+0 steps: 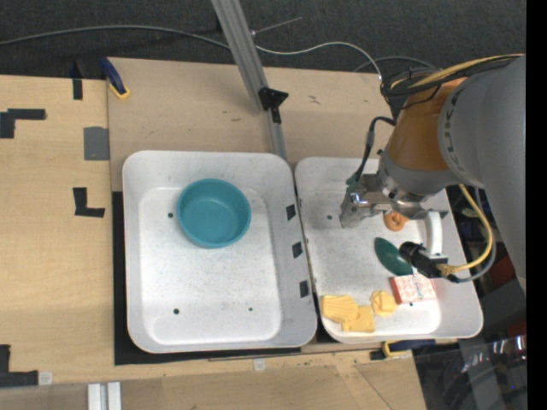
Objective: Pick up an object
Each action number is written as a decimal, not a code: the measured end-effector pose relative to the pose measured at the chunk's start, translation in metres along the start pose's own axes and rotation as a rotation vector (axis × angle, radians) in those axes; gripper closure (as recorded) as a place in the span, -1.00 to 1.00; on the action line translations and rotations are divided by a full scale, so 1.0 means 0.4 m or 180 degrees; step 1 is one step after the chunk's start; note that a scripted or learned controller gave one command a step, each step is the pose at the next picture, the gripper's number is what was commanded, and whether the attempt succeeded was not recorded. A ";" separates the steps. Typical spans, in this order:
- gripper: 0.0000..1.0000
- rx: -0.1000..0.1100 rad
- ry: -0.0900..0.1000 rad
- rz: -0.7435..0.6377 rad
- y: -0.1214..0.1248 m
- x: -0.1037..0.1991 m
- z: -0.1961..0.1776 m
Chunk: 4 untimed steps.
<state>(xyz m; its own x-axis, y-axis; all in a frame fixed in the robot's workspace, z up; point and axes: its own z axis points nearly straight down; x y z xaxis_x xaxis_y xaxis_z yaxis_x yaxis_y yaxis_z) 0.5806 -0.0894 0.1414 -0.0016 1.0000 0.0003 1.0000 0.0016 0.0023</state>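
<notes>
Two shallow white plastic bins: the left bin (149,314) and the right bin (329,186). One round teal plastic bowl (214,213). One small orange ball (394,221). One dark green oval piece (392,255). One red-and-white packet (413,290). Two pale yellow lumps: one large (349,311), one small (382,302).

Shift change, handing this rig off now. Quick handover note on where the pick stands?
Gripper: low over the right bin, upper part; nothing visible between its fingers, open or shut unclear.
Right bin: small orange piece just beside the gripper, dark green object below it, red-and-white packet and yellow pieces along the near edge.
Left bin: teal bowl.
Done: no pick visible yet.
Left: grasp one object and lift it.
</notes>
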 end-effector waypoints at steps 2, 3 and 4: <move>1.00 -0.0005 -0.0003 0.0002 -0.013 -0.002 -0.239; 1.00 0.0012 0.0001 -0.0012 0.020 0.106 -0.222; 1.00 0.0012 0.0004 -0.0017 0.023 0.244 -0.226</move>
<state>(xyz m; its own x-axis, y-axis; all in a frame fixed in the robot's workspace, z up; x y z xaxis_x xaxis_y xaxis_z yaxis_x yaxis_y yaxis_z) 0.5894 0.0082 0.2319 -0.0069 1.0000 0.0017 1.0000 0.0069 -0.0015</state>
